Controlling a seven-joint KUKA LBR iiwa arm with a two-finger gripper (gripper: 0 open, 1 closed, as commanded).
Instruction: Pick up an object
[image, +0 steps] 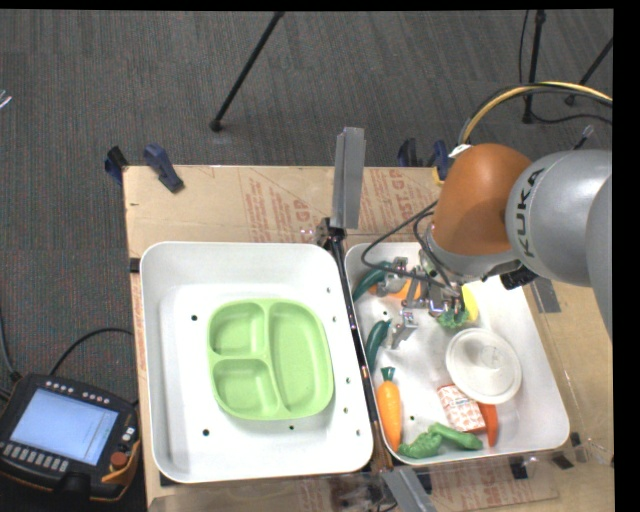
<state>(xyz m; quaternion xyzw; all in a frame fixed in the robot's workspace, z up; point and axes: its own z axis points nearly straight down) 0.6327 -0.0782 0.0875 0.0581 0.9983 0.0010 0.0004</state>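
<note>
1. The metal two-finger gripper (418, 300) hangs low in the right white bin (533, 330); whether it grips anything, I cannot tell.
2. Beside it lie a round white lidded cup (484, 364) and a small green leafy toy (452, 319).
3. Further off — an orange plastic carrot (389, 406), a green pea pod (443, 439).
4. The bin's dividing wall stands just beside the gripper; beyond it, a green sectioned plate (271, 359).

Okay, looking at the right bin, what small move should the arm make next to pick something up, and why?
Probably lower the tool a little. It sits over the right bin near its upper left, among dark green pieces, and nothing shows between its fingers.
</note>
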